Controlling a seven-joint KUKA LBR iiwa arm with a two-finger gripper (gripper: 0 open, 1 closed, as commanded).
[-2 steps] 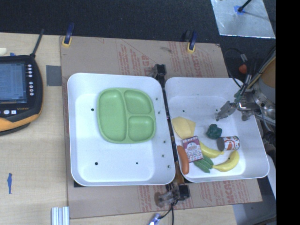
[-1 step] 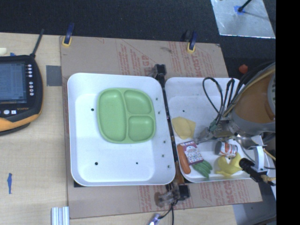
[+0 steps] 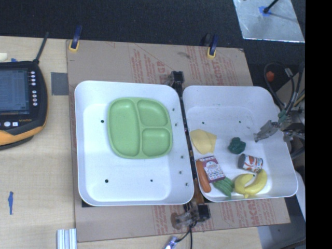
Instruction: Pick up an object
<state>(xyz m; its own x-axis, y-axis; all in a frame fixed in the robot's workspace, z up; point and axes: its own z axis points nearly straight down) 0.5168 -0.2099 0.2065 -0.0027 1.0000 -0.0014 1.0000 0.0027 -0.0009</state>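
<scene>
On the table, the left bin (image 3: 88,185) carries a green divided plate (image 3: 139,127). The right bin (image 3: 228,97) holds a yellow wedge (image 3: 202,140), a red packet (image 3: 211,167), a carrot (image 3: 203,180), a green lump (image 3: 236,146), a small can (image 3: 251,163) and a banana (image 3: 252,183). The can looks stiff and light, best pinched across its sides, though the banana crowds it. The gripper (image 3: 261,134) hangs at the right rim, fingers slightly apart, gripping nothing.
</scene>
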